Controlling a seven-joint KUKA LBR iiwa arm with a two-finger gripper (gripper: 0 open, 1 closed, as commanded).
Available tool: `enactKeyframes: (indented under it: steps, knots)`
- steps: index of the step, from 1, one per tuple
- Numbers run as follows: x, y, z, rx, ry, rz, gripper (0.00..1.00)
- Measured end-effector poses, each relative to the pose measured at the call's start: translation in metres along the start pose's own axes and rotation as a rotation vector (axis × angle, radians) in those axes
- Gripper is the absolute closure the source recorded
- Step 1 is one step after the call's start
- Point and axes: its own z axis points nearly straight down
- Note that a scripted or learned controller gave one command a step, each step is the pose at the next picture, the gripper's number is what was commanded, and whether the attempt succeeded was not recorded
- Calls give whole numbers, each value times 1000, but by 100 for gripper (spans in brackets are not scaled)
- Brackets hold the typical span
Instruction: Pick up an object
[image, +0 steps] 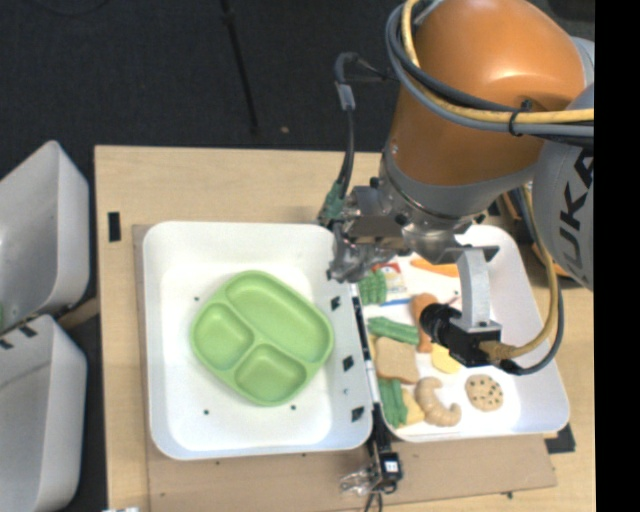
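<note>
Partial white letters "UK" on the grey arm (572, 215)

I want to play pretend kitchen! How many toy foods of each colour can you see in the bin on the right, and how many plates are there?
Green foods: 3
Tan or brown foods: 3, bread, croissant, cookie
Orange foods: 2
Yellow foods: 1
Green plates: 1
Total: 10. The arm may hide more.
</note>
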Motion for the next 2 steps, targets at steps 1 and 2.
enactKeyframes:
  steps: [1,2]
  knots:
    - [20,-3,137,16,-2,11,100]
    - [81,5,-19,-15,10,2,100]
